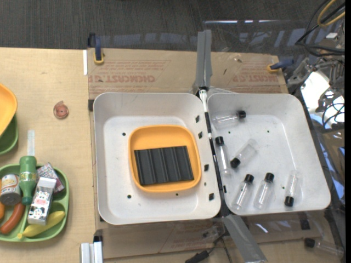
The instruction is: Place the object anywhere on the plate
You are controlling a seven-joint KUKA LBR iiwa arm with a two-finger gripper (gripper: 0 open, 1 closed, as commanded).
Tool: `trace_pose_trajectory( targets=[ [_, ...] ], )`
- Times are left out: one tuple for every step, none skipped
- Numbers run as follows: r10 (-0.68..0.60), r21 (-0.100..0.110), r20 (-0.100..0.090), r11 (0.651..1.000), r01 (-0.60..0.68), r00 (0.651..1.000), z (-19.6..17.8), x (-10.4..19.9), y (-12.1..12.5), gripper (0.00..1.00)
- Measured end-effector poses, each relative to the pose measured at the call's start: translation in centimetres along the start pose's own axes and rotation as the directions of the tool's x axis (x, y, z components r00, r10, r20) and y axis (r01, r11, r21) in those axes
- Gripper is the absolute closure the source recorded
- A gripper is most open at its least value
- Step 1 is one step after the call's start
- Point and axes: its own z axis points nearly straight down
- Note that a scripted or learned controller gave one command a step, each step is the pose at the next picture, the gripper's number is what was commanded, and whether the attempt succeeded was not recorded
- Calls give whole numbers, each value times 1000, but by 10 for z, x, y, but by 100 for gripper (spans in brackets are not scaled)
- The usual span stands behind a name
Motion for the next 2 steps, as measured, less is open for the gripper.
trace_pose_trajectory(
  targets=[
    [-434,-1,1,901,434,901,4,0,0,0],
    [-646,-3,1,763,646,763,11,0,1,0]
  ],
)
